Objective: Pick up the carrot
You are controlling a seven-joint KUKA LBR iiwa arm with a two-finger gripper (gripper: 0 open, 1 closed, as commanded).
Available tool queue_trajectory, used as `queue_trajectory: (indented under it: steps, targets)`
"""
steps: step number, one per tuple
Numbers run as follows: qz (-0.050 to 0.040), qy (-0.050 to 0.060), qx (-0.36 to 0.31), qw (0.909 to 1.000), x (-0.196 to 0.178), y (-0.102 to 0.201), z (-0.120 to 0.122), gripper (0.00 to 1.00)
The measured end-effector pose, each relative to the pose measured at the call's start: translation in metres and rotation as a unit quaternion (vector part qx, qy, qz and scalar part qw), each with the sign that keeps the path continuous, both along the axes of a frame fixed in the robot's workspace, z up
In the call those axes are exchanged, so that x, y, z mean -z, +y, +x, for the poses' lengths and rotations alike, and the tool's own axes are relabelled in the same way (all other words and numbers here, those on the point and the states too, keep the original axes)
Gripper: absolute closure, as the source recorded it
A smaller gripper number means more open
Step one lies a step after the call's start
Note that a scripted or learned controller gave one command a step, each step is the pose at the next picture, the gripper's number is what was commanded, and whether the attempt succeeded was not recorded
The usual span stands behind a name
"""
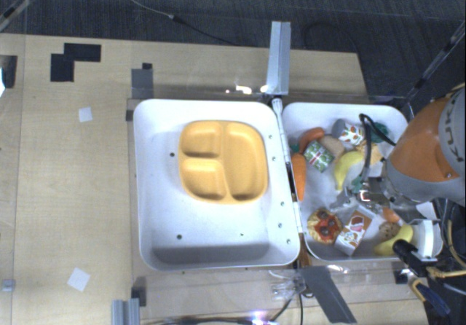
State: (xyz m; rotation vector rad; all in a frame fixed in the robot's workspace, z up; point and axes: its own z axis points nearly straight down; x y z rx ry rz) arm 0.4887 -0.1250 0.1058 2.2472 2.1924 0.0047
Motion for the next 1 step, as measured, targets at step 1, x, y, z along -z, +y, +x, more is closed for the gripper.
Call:
queue_trajectory:
  steps: [1]
  targets:
    - [0.0085,-0.004,0.059,0.9982,0.0142,-0.0502,0.0056,0.00]
